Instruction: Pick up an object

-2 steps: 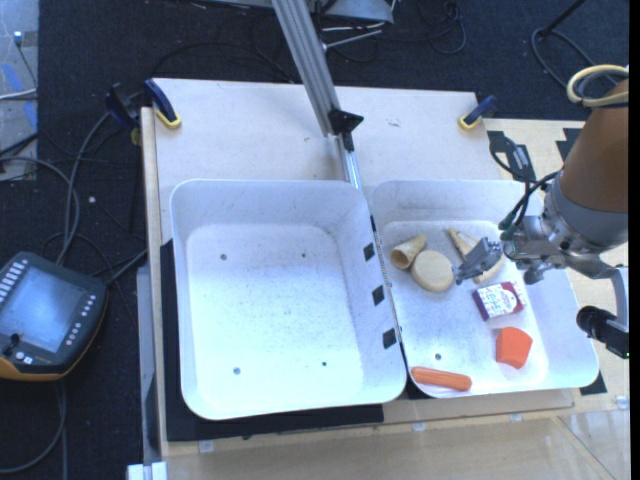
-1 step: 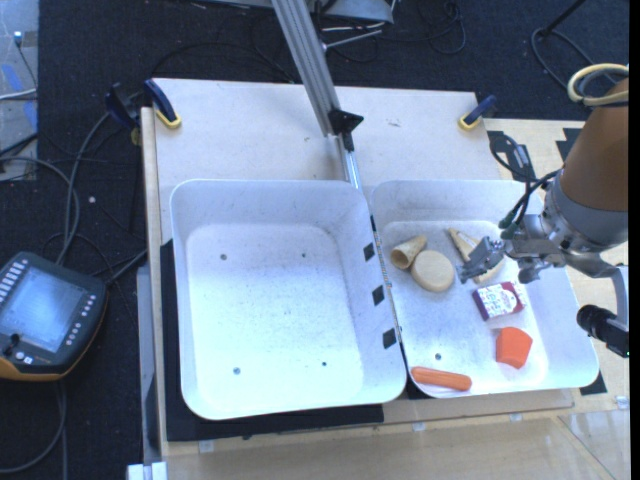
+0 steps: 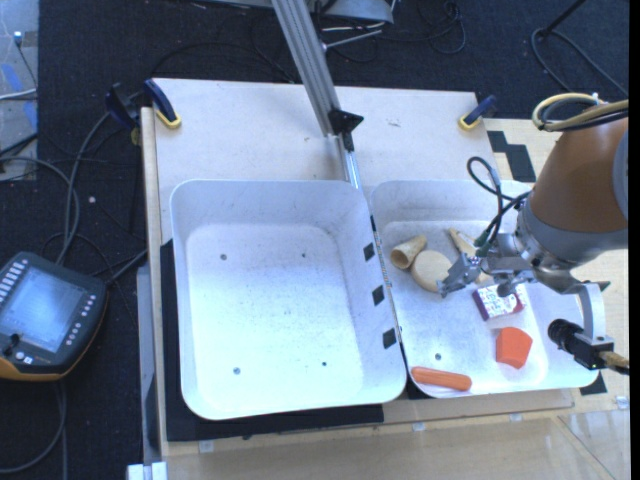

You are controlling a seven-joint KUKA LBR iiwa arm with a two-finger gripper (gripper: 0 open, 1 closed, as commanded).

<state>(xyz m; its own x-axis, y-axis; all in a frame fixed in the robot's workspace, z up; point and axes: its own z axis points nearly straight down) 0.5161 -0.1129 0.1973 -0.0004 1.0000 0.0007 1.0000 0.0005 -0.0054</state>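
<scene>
Poised at centre-right of the frame, the gripper (image 3: 468, 276), fingers apart and holding nothing, hovers just beside the tan cone (image 3: 408, 252) and beige disc (image 3: 432, 267) in the right bin (image 3: 420, 200), so the approach seems underway, calling next for descent and closing.

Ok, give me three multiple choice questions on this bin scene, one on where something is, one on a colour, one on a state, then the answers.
1. Where does the carrot lie?
A. Near the front edge of the right bin
B. In the middle of the left bin
C. On the floor

2. What colour is the block at the right bin's front right?
A. Blue
B. Orange-red
C. Green

3. How does the gripper stand?
A. Parked over the left bin
B. Lifted clear of the bench
C. Low over the right bin, beside the beige pieces

Answers: 1 A, the carrot lies along the right bin's near rim. 2 B, the block is plainly orange-red. 3 C, the gripper is beside the beige pieces.
</scene>
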